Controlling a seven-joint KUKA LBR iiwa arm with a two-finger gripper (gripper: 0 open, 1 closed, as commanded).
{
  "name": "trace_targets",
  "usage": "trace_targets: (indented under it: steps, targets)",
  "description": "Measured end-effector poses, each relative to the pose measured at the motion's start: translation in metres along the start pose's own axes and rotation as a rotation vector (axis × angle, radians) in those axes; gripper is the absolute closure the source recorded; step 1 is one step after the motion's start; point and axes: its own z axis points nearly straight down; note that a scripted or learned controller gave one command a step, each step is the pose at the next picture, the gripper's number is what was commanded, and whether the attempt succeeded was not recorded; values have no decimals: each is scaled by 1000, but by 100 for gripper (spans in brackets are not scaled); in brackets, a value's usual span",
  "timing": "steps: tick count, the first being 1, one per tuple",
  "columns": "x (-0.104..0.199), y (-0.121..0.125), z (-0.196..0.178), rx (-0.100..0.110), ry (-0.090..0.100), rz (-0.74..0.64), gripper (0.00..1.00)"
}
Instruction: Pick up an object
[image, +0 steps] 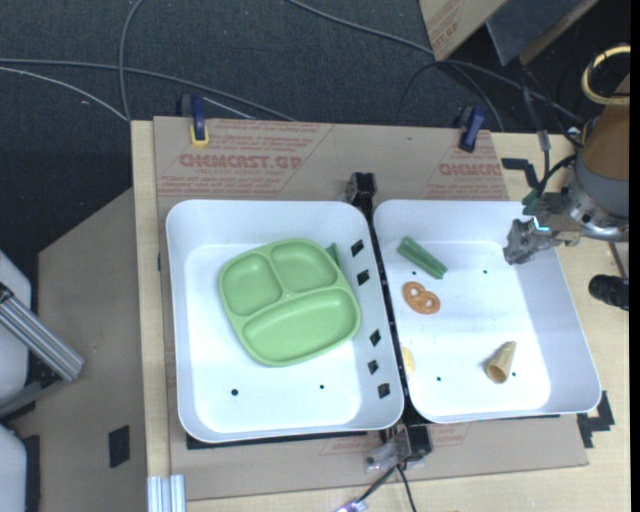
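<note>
Right now the nearest thing to pick, a green stick (421, 257), lies in the right bin (560, 330) near its upper left corner, long axis slanting from upper left to lower right, well to the left of the jaws (520, 245), which hang over the bin's upper right part; whether they are open I cannot tell, and nothing shows between them. Below it lie a pretzel (421, 298) and a cone (500, 361), each apart from the others, with bare floor around for coming down.

floor (250, 60): dark carpet, cables | bench (150, 300): brown board, blue clamps (199, 118) | cardboard box (455, 20) top right
</note>
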Motion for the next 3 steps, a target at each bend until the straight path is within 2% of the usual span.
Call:
trace_targets:
  steps: [2, 3]
  targets:
    - [94, -8, -10, 1, 0, 0, 100]
    - [146, -21, -19, 2, 1, -1, 100]
